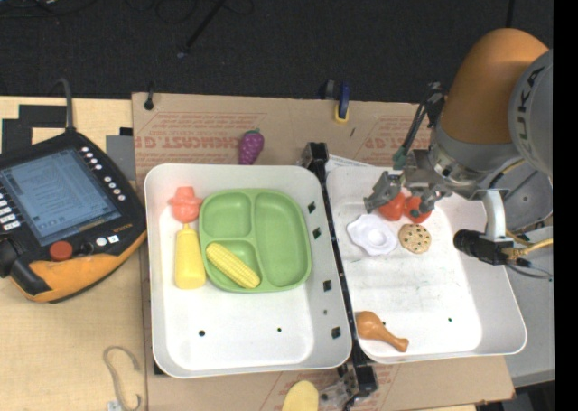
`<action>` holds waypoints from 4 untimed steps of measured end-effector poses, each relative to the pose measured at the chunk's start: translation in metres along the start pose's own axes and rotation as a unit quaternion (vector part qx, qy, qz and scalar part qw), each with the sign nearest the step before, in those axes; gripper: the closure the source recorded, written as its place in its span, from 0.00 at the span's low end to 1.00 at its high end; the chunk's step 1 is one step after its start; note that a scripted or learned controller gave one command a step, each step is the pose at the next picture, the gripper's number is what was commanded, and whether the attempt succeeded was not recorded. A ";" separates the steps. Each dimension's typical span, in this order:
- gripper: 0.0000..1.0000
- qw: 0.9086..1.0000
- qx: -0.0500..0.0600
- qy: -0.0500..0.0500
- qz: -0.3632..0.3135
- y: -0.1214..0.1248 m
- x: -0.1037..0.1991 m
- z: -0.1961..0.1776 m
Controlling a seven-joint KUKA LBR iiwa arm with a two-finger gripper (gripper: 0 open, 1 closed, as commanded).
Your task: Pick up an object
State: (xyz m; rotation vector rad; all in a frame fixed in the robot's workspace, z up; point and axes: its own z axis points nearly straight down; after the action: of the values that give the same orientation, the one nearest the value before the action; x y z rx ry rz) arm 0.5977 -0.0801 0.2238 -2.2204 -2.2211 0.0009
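My gripper (406, 200) is down in the right bin (492, 328), near its far left corner. A red-orange toy (394, 210) sits between the grey fingers (383, 191), partly covered by them. A white fried egg (371, 236) lies just in front of the gripper, with a round speckled cookie (414, 238) beside it. A brown chicken drumstick (381, 331) lies at the bin's near left corner.
The left bin (235, 332) holds a green divided plate (282, 238) with a corn cob (233, 265), a yellow bottle (188, 258) and a pink-red toy (184, 204). A purple toy (251, 145) lies behind the bins. A teach pendant (63, 210) sits far left.
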 end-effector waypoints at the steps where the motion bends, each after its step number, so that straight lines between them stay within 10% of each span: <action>1: 0.00 1.000 0.003 0.000 0.000 -0.005 -0.002 0.045; 3: 0.00 1.000 0.000 -0.002 0.001 -0.005 0.001 0.138; 4: 1.00 1.000 -0.007 -0.003 0.003 -0.001 -0.001 0.120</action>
State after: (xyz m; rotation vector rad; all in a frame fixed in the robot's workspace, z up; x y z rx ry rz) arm 0.5964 -0.0810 0.1038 -2.2369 -2.2235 -0.0090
